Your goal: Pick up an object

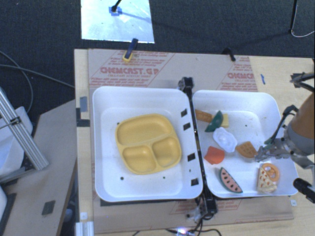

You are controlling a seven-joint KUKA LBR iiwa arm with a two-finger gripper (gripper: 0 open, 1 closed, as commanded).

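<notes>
Reaching in highest above the tabletop, and so nearest the lens, the arm (304,124) is hanging its orange-banded wrist over the right edge of the right bin (268,102). The end effector (268,152) is sitting low inside that bin, and whether it is spread or pressed together cannot be told from this angle. Nothing is visibly being gripped. Just beside its tip, toward the bin's centre, the brown toy piece (246,150) is lying flat on the bin floor; it is judged to be the likeliest pick. It is looking like a light, rigid, smooth plastic play-food item, so it is probably sliding easily under a glancing touch. A grasp across its narrower width, from straight above, is appearing to be the safest hold. Below the end effector, the waffle-patterned wedge (268,177) is resting near the bin's front wall. Moving outward, the white cup-like item (225,140), the red-orange piece (214,155) and the watermelon slice (230,180) are lying apart from one another. Farther back, the green piece (214,123) is touching an orange-brown piece (203,115). Well apart, the yellow divided plate (146,143) is occupying the left bin (106,112).
</notes>
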